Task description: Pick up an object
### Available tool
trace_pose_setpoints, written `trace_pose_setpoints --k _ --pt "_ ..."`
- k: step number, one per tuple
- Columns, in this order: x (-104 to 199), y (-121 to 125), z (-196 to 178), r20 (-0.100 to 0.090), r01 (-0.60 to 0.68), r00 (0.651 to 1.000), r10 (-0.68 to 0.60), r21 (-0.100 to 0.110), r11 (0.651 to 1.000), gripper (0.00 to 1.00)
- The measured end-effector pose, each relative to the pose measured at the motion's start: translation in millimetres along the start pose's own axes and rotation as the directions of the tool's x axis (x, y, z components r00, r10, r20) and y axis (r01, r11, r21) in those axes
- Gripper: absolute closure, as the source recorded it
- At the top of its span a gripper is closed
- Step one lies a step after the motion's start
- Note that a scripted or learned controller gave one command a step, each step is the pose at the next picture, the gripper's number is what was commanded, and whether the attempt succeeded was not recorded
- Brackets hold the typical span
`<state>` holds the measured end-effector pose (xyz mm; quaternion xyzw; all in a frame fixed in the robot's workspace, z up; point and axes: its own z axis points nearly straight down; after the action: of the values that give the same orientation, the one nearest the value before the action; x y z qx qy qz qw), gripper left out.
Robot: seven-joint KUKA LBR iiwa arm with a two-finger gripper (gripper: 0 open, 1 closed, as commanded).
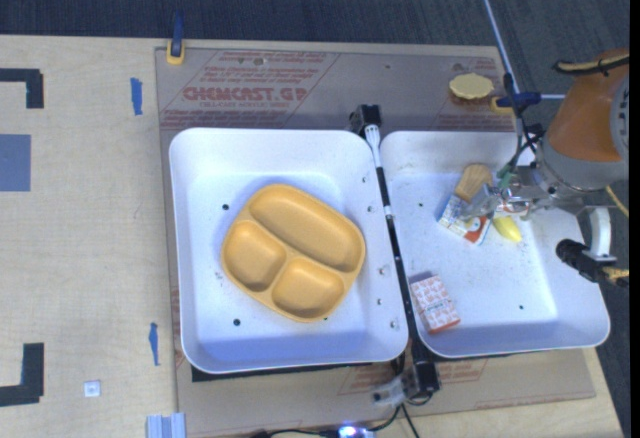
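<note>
We see the gripper (503,198) low over the right bin (560,316), reaching in from the right on the grey arm (590,131) with its orange band. Whether it is spread or pressed together we cannot tell, since the tool is small and crowded by clutter. Directly at its tip lies a small cluster: a tan block (472,180) on the upper left, a printed packet (462,220) just below that, and a yellow piece (507,228) beneath the gripper, all touching or nearly so. A red patterned box (434,301) lies well apart, near the bin's lower left corner. The left bin (200,166) holds a yellow divided tray (291,251).
</note>
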<state>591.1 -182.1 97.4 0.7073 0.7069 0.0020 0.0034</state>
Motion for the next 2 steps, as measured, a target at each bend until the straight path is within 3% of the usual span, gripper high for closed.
trace_pose_setpoints --k 1,2 --pt "-0.2 0.9 -10.3 0.001 0.000 1.000 0.000 -0.004 1.000 1.00" --pt "72.6 25.9 -61.9 -0.002 0.003 1.000 -0.003 0.004 1.000 1.00"
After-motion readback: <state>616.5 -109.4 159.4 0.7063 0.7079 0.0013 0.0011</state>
